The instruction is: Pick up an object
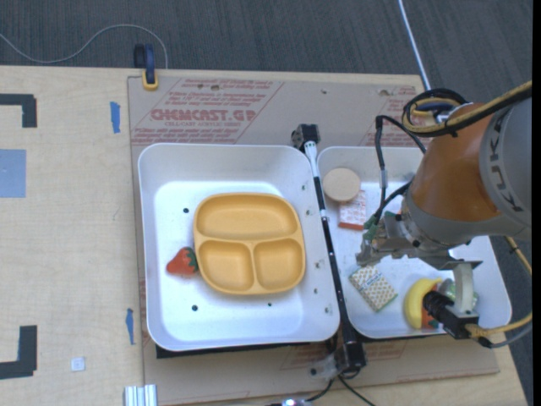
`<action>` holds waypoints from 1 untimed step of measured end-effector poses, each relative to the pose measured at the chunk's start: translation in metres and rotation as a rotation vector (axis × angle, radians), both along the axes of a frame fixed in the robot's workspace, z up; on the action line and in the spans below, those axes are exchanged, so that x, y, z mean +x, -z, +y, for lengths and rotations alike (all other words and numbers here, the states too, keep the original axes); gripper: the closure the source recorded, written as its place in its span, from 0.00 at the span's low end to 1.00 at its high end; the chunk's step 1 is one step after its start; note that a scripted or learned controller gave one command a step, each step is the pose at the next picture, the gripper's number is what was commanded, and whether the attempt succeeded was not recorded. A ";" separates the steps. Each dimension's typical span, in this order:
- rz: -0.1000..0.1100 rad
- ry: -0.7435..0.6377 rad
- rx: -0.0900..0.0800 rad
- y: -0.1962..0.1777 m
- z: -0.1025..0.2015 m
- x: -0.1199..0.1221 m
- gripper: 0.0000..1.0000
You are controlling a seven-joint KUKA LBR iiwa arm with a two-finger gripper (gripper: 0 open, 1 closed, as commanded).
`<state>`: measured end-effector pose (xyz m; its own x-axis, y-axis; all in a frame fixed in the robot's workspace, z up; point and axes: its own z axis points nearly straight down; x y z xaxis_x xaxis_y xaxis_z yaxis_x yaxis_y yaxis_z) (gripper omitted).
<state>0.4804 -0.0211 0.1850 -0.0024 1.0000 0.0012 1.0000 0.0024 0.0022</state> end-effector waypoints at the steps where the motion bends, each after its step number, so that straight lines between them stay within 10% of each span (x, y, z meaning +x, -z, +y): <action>1: 0.001 0.001 -0.001 0.000 -0.001 0.000 0.00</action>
